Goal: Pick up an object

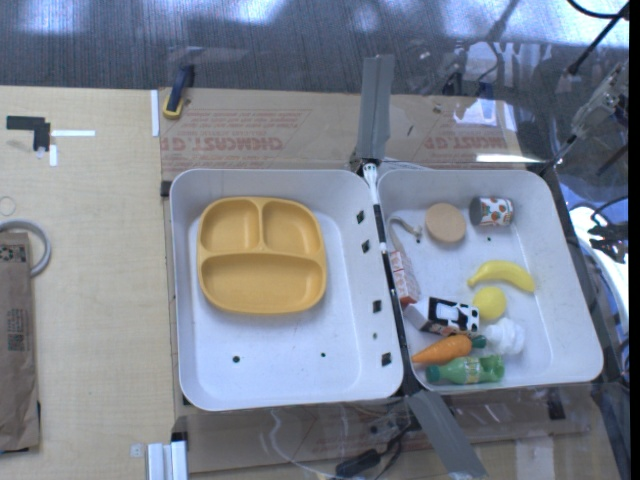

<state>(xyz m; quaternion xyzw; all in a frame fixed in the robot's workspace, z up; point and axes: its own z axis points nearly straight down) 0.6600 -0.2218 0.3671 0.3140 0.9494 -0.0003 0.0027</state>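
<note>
Camera view looks down on a tan table (90, 298) carrying two shallow white bins side by side. The left bin (185, 298) holds a yellow divided plate (262, 254), lying flat in its upper half with three compartments, none holding anything.

All the small objects to pick lie in the right bin (560, 298). Near its back wall sits a tan round disc (446, 223), and just beside it to the right a small spotted can (491, 211) lies on its side. A red-and-white packet (402, 273) lies along the bin's left wall. Toward the middle, a banana (503, 276) lies above a yellow lemon (489, 301), the two just beside each other. Left of the lemon is a black-and-white toy (455, 315), too small to identify further. Below these, an orange carrot (442, 349) lies at a slant, close against a white lumpy item (505, 336) on its right. A green bottle (465, 371) lies on its side near the front wall, just below the carrot.

Behind the bins a sheet of printed cardboard (300, 128) lies flat, with a yellow-handled tool (178, 93) at its left corner. A brown paper bag (15, 338) lies at the table's left edge.

Whether the jaws are open or closed cannot be told.
</note>
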